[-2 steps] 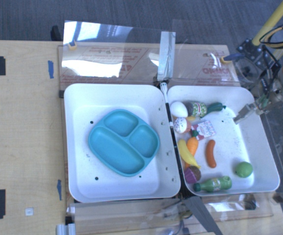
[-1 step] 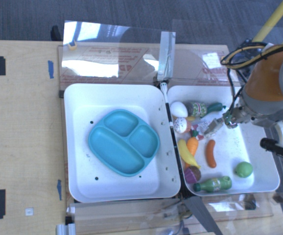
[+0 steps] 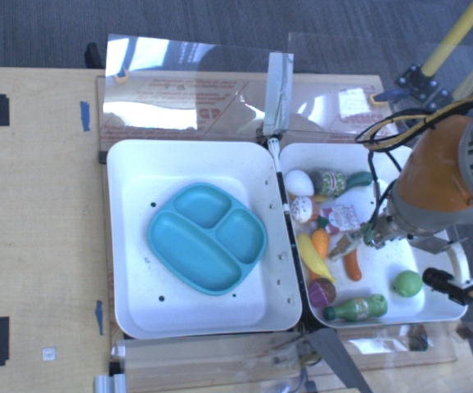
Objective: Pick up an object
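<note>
Several toy foods lie in the right bin point(image 3: 433, 309), and any one of them could be the object to pick up. The nearest candidate looks to be the small orange carrot point(image 3: 352, 266), lying just below and slightly left of the gripper point(image 3: 366, 237), with its long axis running roughly up and down the view, tilted a little. The gripper hangs low over the middle of that bin, at the end of the grey arm with its orange band point(image 3: 433, 174), which reaches in from the right. Whether the gripper is wide or narrow cannot be told at this size, and nothing is visibly held in it.

Counted outward from the carrot: one yellow banana point(image 3: 313, 255) to its left, with a small orange piece point(image 3: 321, 241) against it; one speckled egg point(image 3: 302, 210) and one white egg point(image 3: 299, 182) above those; one green can with a label point(image 3: 331, 182) at the top; one white packet with red print point(image 3: 345, 214); one purple item point(image 3: 321, 291); one green bottle point(image 3: 357, 307) lying on its side along the lower wall; one green lime point(image 3: 407, 282) to the right.

The left bin point(image 3: 130, 170) holds one blue divided plate point(image 3: 207, 237) with three compartments. Both bins sit side by side on the pale wooden bench point(image 3: 32, 219).
</note>
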You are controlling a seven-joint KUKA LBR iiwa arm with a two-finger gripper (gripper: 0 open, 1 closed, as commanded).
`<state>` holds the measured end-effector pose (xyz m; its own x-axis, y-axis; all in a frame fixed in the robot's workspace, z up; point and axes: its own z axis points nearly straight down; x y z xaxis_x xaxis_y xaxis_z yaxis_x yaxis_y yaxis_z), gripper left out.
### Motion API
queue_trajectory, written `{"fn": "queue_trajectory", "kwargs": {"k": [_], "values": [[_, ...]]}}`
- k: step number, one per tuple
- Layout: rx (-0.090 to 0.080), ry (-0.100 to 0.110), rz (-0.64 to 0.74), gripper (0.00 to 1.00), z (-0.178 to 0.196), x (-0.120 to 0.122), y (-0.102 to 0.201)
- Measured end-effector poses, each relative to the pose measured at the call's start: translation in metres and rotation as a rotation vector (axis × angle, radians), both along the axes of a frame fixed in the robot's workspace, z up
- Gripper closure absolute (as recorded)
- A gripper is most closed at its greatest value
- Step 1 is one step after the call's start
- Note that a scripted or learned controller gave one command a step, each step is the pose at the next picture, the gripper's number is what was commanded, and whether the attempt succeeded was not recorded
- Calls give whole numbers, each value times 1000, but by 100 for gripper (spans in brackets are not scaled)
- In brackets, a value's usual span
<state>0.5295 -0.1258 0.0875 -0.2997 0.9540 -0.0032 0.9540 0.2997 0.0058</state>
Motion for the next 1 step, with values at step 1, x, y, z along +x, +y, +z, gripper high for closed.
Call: {"fn": "queue_trajectory", "kwargs": {"k": [1], "values": [[0,-6,14,0,123,36,32]]}}
